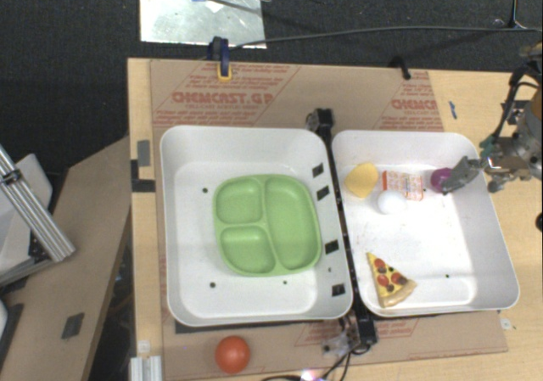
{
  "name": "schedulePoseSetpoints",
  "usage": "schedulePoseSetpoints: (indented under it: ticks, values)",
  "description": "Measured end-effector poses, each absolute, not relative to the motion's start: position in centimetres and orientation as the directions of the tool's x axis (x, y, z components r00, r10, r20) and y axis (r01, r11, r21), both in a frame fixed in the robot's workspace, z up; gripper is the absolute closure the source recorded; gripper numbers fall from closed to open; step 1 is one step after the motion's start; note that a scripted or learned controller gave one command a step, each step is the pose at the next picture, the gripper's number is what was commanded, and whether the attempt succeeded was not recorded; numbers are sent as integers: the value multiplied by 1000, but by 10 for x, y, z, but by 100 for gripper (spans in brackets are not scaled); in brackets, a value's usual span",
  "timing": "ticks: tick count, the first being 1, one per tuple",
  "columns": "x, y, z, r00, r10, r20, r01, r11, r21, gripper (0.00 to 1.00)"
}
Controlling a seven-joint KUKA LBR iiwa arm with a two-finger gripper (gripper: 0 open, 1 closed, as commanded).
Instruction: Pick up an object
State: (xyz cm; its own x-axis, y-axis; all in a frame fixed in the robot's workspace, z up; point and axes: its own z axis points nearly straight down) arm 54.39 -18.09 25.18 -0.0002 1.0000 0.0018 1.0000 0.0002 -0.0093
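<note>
Camera view. The bench carries two shallow white bins side by side on a brown board printed with red lettering. The left bin [182, 201] holds a green divided tray [266, 224] with three compartments, lying flat near the bin's centre.

The right bin [484, 260] holds several small objects. A yellow object [363, 178] lies near the bin's upper left corner. Just beside it, to its right, lies a white packet with red print [403, 183], and a white ball [388, 201] sits just below the packet, touching or nearly touching it. A purple object [441, 177] lies to the right of the packet, near the bin's upper right wall. A toy pizza slice [389, 278] lies well apart from this group, near the bin's lower edge.

The arm enters from the right edge. Its gripper [462, 174] reaches over the upper right part of the right bin, with the grey fingers pointing left toward the purple object. The tip sits just beside that object, touching or nearly so. Whether the fingers are parted or closed cannot be told, and no object is seen between them.

An orange ball [232, 354] rests on the board outside the bins, below the left bin. A blue clamp [220, 55] grips the board's upper edge.
</note>
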Motion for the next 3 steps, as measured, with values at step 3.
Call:
schedulePoseSetpoints:
  ticks: [3]
  values:
    - [562, -176, 163, -3, 1000, 1, 1000, 3, -1, 0]
